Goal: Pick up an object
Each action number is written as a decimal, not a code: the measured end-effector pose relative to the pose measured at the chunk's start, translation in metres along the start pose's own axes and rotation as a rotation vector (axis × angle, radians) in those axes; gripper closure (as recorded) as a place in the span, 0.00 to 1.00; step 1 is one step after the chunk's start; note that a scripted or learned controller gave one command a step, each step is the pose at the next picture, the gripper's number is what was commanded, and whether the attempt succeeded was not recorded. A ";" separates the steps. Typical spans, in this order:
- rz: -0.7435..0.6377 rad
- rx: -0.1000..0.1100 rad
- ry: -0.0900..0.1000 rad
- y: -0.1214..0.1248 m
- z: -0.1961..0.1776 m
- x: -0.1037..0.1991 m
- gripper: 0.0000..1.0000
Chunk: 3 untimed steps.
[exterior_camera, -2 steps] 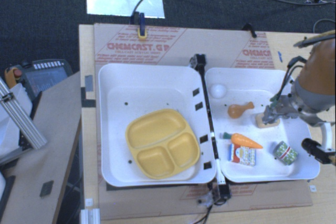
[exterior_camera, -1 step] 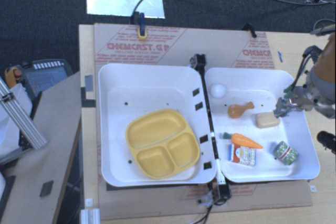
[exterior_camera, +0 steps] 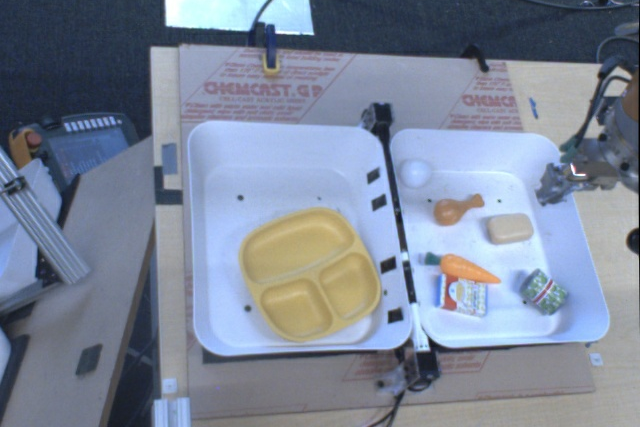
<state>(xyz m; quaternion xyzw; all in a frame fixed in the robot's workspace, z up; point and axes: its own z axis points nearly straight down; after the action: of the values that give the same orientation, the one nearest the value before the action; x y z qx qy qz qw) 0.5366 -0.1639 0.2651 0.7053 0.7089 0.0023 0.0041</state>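
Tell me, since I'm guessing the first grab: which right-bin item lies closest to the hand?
The beige block, just left of the hand; the other items lie farther off.

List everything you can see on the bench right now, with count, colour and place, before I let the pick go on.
bins: 2, white, side by side on the bench
divided tray: 1, yellow, three compartments, in the left bin
ball: 1, white, right bin, far left corner
drumstick-shaped toy: 1, orange-brown, right bin, middle
block: 1, beige, right bin, right of the drumstick-shaped toy
carrot: 1, orange with green top, right bin, near side
packet: 1, white with red and blue, just below the carrot
can: 1, green and white, on its side, right bin, near right corner
gripper: 1, grey, over the right bin's right rim
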 end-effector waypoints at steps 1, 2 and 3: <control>-0.003 0.007 0.003 0.000 0.006 0.043 1.00; -0.003 0.008 0.004 -0.009 0.019 0.091 1.00; -0.005 0.007 0.004 -0.009 0.013 0.147 1.00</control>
<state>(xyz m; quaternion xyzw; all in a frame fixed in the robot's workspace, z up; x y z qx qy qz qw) 0.5274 -0.0169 0.2513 0.7034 0.7108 0.0014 0.0004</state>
